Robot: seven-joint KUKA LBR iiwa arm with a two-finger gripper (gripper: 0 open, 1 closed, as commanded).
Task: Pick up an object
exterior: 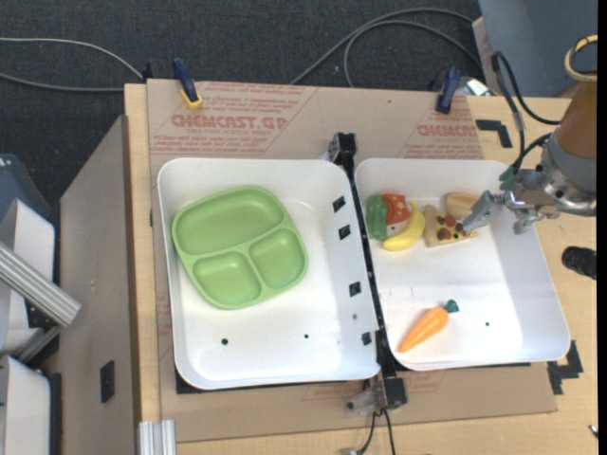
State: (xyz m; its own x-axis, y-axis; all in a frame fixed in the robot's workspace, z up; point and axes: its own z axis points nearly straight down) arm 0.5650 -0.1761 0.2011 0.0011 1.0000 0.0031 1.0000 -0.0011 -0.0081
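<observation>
You have two white bins side by side on the bench. The left bin [190, 349] holds a green divided plate [239, 245], lying flat toward its far left. In the right bin [531, 311], a toy carrot [424, 326] lies near the front edge, well apart from the rest. Along the far side sit a red and green toy pepper [383, 214], a yellow banana [406, 233] just beside it, and a tan pizza slice [450, 224] to their right. Your gripper [479, 212] hangs at the right end of that cluster, close to the pizza slice. You cannot tell from here how its tips stand.
</observation>
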